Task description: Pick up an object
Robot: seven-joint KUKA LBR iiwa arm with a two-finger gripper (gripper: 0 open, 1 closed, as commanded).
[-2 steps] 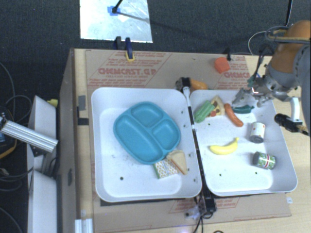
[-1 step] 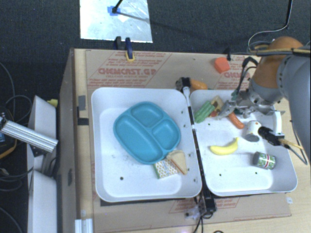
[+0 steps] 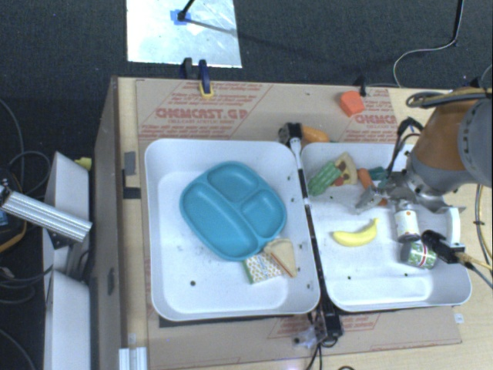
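Note:
My gripper [image 3: 372, 199] hangs low in the right bin [image 3: 385, 293], near its back middle, at the end of the grey arm with the orange band [image 3: 445, 129]. A yellow banana [image 3: 355, 236] lies just in front of it and to the left. A small white bottle [image 3: 406, 223] and a green-and-silver can [image 3: 420, 254] lie to its front right. A green toy [image 3: 323, 177] on a tan piece [image 3: 344, 165] and a small orange piece [image 3: 363, 177] lie behind it to the left. Nothing visibly sits in the gripper.
The left bin [image 3: 173, 284] holds a blue divided plate [image 3: 233, 209], a tan wedge [image 3: 282, 256] and a patterned square [image 3: 261, 269]. An orange block [image 3: 350, 102] and an orange item [image 3: 314, 136] rest on the bench behind the bins.

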